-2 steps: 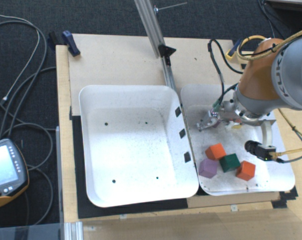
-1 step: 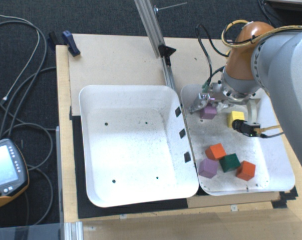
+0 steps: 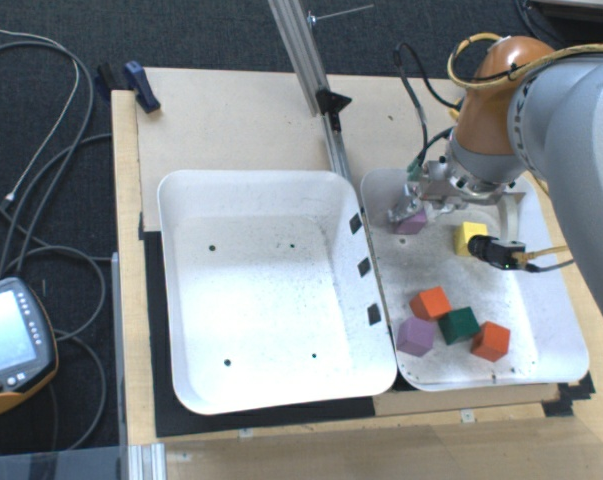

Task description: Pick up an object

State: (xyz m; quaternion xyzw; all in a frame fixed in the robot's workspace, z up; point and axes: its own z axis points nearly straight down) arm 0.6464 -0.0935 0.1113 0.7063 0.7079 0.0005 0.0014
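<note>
The tool [image 3: 409, 212] was seen lowered onto a pink block [image 3: 412, 223] in the right bin [image 3: 571, 343]; its grip could not be determined.

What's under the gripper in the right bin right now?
A purple block sits just below the gripper, on the floor of the right bin. The gripper covers its top, so contact there can't be judged.

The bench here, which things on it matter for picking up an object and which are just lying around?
Part of the job:
- hand, low in the right bin
- small purple block right at the hand
- yellow block
- two orange blocks
- green block
- larger purple block

Just lying about:
- left bin
- blue clip
- handheld screen
- floor cables
</note>
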